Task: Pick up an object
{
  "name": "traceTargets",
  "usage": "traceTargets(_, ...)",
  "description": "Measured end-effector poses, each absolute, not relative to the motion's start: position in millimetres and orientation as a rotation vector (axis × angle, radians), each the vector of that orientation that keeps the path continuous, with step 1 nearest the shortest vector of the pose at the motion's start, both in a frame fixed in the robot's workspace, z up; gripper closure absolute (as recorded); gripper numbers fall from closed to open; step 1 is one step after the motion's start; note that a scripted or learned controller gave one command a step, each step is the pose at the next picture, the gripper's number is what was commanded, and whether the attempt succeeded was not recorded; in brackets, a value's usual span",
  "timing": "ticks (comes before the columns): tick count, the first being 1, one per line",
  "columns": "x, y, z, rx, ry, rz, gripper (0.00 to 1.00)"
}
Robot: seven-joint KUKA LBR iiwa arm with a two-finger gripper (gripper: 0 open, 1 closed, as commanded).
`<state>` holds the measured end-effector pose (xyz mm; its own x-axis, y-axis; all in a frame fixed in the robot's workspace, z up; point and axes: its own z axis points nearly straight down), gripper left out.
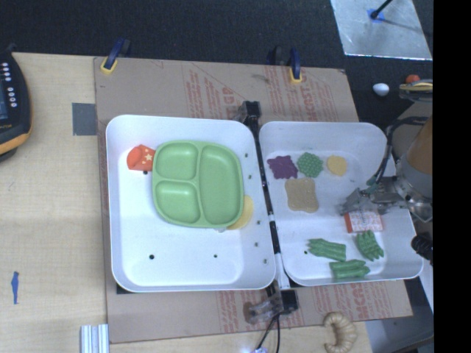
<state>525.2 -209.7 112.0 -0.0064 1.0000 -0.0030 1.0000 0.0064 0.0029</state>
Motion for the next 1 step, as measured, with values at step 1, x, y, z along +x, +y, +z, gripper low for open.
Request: traceTargets(1,514.9,-195.8,97.0,2.204,2.212,0.001,0.00)
